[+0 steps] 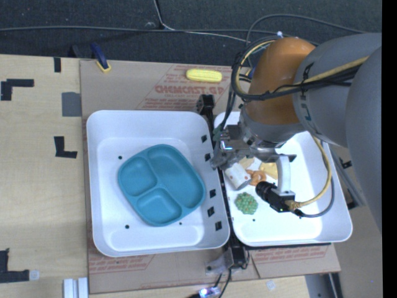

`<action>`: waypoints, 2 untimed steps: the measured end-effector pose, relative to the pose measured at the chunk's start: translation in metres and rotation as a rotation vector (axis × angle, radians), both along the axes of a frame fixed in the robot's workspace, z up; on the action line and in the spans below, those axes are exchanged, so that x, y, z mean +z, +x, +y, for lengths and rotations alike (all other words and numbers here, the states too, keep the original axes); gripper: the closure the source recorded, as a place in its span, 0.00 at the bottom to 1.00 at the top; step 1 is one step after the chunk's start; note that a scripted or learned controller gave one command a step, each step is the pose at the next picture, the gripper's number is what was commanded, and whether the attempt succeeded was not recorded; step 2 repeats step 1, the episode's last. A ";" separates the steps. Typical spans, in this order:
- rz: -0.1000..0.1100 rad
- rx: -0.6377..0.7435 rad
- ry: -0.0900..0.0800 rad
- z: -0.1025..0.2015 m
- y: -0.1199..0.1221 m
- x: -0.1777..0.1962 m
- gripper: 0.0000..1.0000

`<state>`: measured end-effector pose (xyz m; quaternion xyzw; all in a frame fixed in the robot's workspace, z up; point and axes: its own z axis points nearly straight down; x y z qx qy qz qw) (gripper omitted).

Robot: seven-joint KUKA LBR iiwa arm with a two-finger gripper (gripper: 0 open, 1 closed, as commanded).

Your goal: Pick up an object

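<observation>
White plastic, two shallow bins side by side on a cardboard sheet [124, 85]. Left bin [102, 126]: one blue divided plate [161, 184], lying flat near the middle, tilted toward no edge. Right bin [322, 228]: small items bunched against its left wall under the arm [279, 85], namely a green bumpy ball [246, 203], a white block [236, 177], an orange piece [257, 178] and a yellowish flat piece [268, 168], the last three touching or overlapping. Gripper [232, 157]: low over this cluster at the bin's left edge; whether it is open, closed or holding anything cannot be told, the wrist hiding it. Yellow corn-like item [203, 76]: outside both bins, near the sheet's far edge. Risks, judged: the candidates for lifting sit crowded and close to the dividing wall, so a closing grasp may pinch two at once, or nudge one aside and take none; a descent this near the wall may strike the rim; the ball is likely to roll from a glancing touch; the hose [322, 191] looped over the bin could drag across loose pieces.
</observation>
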<state>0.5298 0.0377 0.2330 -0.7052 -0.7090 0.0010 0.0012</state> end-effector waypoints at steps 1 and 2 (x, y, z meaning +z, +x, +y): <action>-0.001 0.001 0.001 0.047 0.012 -0.002 1.00; -0.001 0.001 0.001 0.047 0.012 -0.002 1.00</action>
